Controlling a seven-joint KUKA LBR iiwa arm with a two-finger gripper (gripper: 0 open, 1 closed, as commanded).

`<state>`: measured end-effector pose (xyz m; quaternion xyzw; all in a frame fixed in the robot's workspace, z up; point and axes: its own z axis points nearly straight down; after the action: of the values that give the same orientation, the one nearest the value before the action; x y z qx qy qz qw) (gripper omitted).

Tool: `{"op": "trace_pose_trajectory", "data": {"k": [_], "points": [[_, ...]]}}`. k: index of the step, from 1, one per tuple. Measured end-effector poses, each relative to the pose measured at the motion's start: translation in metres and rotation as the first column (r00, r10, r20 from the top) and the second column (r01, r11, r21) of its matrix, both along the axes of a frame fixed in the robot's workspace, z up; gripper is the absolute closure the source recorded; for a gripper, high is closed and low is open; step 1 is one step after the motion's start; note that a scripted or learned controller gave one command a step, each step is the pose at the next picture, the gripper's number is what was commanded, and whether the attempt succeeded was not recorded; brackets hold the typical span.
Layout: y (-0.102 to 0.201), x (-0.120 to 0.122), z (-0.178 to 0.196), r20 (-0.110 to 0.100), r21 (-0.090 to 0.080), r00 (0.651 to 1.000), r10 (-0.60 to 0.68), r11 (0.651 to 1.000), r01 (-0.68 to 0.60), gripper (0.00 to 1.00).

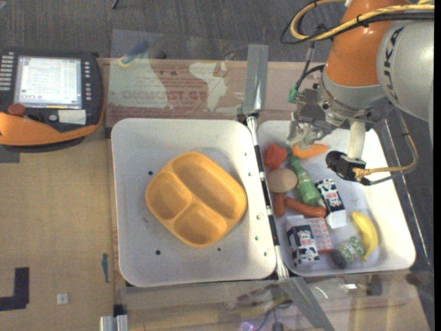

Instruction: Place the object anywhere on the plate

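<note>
A yellow-orange divided plate [196, 197] lies in the middle of the left bin [131, 247]. My gripper [304, 136] hangs over the far left part of the right bin [396, 219]. Directly under it, touching or nearly touching its tip, lies a small orange carrot-like piece [313, 151]. The wrist hides how the gripper meets that piece. Beside it are a red fruit [275, 155], a brown round item [281, 180] and a green bottle [304, 183].
The right bin also holds a red sausage-like piece [304, 207], two small cartons [331, 197] [302, 244], a banana [366, 233] and a dark green bottle [349, 251]. A metal divider [264, 192] separates the bins. A teach pendant [48, 95] lies at the far left.
</note>
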<state>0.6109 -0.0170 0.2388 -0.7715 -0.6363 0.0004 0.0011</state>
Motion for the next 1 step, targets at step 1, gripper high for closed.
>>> {"op": "trace_pose_trajectory", "data": {"k": [1], "points": [[-0.0442, -0.1195, 0.054, 0.001, -0.001, 0.98, 0.198, 0.98, -0.198, 1.0]]}}
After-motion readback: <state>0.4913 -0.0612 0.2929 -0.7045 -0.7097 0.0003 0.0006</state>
